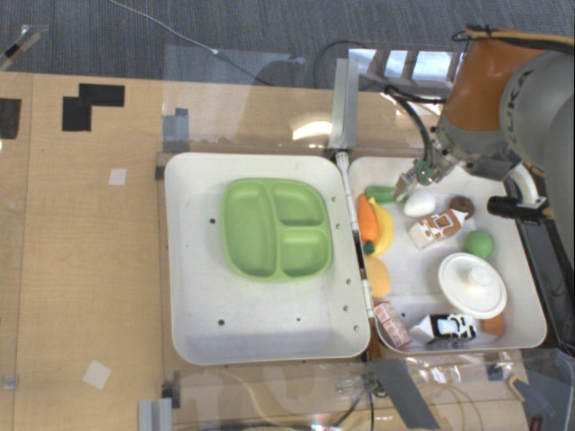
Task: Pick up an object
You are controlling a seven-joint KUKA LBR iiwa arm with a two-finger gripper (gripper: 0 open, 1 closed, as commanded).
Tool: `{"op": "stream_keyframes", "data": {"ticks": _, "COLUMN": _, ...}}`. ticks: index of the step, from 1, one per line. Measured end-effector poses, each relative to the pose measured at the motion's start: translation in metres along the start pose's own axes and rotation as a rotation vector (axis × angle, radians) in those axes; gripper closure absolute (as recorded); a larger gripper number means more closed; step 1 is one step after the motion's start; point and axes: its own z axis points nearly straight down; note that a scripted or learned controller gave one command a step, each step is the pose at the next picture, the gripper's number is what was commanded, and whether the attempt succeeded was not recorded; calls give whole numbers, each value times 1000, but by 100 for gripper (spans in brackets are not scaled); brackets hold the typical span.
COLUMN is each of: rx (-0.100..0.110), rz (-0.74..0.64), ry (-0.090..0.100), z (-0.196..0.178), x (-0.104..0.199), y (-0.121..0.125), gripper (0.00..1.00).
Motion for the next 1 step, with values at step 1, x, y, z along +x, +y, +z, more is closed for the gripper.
{"op": "stream_keyframes", "data": {"ticks": 1, "rx": -12, "rz": -273, "ry": -17, "z": -39, "x": -48, "y": -67, "gripper": 100}}
